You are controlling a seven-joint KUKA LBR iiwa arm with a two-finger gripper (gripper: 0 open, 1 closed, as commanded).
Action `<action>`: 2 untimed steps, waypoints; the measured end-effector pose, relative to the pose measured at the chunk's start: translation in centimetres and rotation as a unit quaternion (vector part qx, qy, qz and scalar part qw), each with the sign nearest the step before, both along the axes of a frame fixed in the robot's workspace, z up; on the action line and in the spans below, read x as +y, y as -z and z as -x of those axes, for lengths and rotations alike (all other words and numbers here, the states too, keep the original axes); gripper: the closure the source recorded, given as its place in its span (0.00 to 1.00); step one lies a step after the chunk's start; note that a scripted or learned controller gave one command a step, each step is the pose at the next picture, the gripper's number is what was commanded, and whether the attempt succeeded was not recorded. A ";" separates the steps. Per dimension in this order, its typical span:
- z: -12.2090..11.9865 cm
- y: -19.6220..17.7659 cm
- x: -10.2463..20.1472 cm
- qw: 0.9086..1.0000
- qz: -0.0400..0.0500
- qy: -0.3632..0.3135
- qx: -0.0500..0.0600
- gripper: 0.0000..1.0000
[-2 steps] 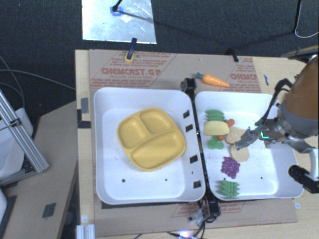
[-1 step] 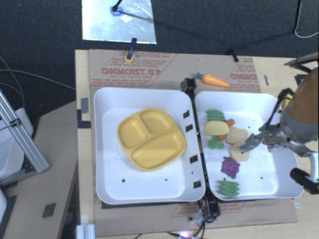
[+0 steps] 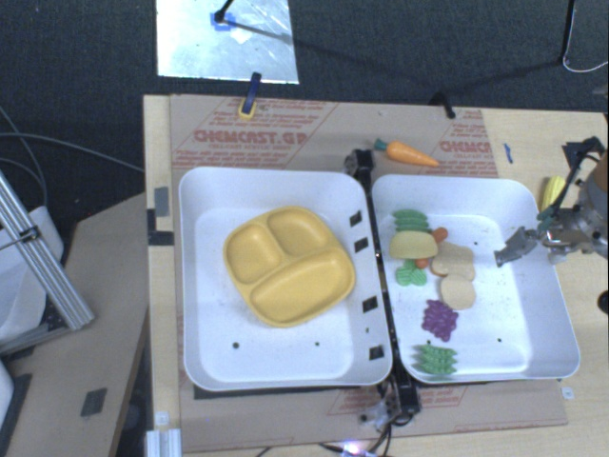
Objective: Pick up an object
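Printed matter: red lettering reading "CHEMCAST GP" is showing on the brown protective sheet [image 3: 285,127] lying under both bins, left of centre; a second, partly cut-off "CHEMC…" run is showing at the upper right.

Left shallow white bin [image 3: 205,350]: is holding one yellow three-compartment plastic plate [image 3: 288,265], lying flat near the middle.

Right shallow white bin [image 3: 533,350]: is holding a cluster of toy food along its left side — a green ridged piece [image 3: 411,219] at the top, a yellow-tan bun-shaped piece [image 3: 413,245] touching it below, a small green leafy piece [image 3: 411,275], two pale tan round slices [image 3: 456,276] overlapping, a purple bunch of grapes [image 3: 440,319], and a green pod-shaped piece [image 3: 435,359] nearest the front wall.

Outside the bins: an orange toy carrot [image 3: 406,152] is resting on the sheet just behind the right bin; a blue-and-yellow clip [image 3: 250,96] is sitting at the sheet's far edge.

Grey two-finger gripper [image 3: 511,248]: is reaching in over the right bin's right side, well apart from the food cluster, nothing between the fingers; whether they are spread or closed — cannot tell.
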State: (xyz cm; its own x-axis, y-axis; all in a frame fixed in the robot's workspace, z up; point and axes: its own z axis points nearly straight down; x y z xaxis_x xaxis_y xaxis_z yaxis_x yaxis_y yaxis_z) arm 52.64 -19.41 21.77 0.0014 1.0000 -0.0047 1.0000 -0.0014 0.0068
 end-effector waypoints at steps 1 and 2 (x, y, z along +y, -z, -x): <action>3.2 -23.8 3.7 1.000 0.000 -0.004 -0.007 0.00; 2.6 -3.6 9.3 1.000 -0.004 -0.004 0.010 0.00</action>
